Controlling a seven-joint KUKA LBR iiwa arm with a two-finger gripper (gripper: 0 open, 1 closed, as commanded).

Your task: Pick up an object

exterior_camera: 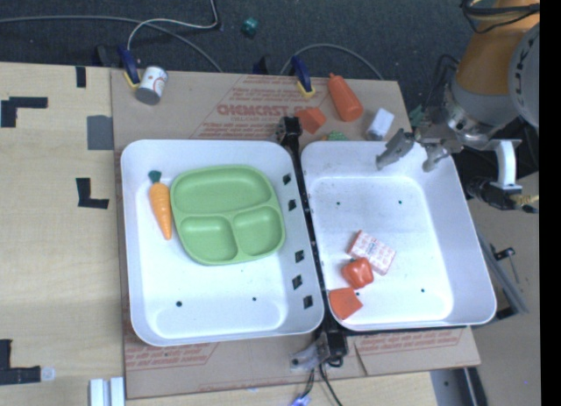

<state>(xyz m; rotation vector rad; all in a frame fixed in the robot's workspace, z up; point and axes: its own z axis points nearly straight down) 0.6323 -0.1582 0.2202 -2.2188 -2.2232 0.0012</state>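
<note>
With the tool (412,152) spread open above the right bin (456,246), the small patterned packet (372,251) looks light and fairly stiff, best pinched across its short sides.

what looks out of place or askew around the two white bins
Several small things lie outside the bins on the cardboard behind them: an orange bottle-shaped toy, a small orange block and a small white cube. A white can lies tipped near the cardboard's far left corner.

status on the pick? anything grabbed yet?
Nothing grabbed. The tool is open, with nothing between its fingers, above the right bin's far edge. The red block, patterned packet and orange piece lie near its front. Approach, grasp and lift remain.
</note>
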